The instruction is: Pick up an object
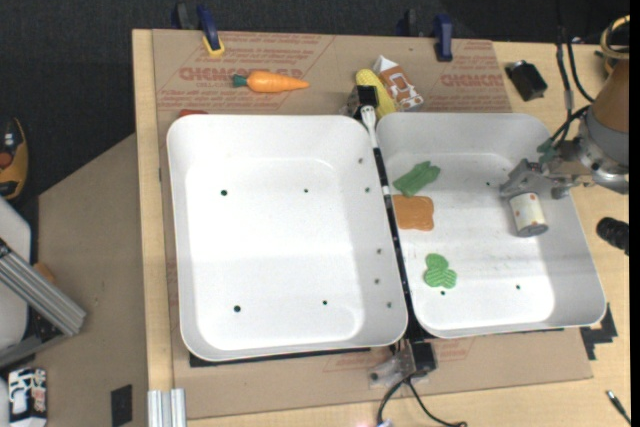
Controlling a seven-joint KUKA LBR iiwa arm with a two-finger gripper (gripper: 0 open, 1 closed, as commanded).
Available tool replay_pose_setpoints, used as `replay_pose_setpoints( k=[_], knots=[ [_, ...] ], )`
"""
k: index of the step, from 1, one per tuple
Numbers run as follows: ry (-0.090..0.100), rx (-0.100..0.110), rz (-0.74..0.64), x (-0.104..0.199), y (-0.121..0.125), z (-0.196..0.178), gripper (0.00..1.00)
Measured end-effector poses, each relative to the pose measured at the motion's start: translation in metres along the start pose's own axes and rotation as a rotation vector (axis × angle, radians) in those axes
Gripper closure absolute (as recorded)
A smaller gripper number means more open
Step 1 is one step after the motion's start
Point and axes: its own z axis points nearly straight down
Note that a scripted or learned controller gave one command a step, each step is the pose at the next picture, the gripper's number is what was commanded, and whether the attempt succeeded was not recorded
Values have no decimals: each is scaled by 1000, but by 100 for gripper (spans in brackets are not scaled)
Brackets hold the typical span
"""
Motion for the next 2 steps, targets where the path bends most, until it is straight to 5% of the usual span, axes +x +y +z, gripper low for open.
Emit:
replay_pose_setpoints(
  k=[1, 2],
  knots=[
    [7, 4, -13, 53, 67, 48, 0],
    [9, 5, -14, 143, 88, 45, 0]
  ],
)
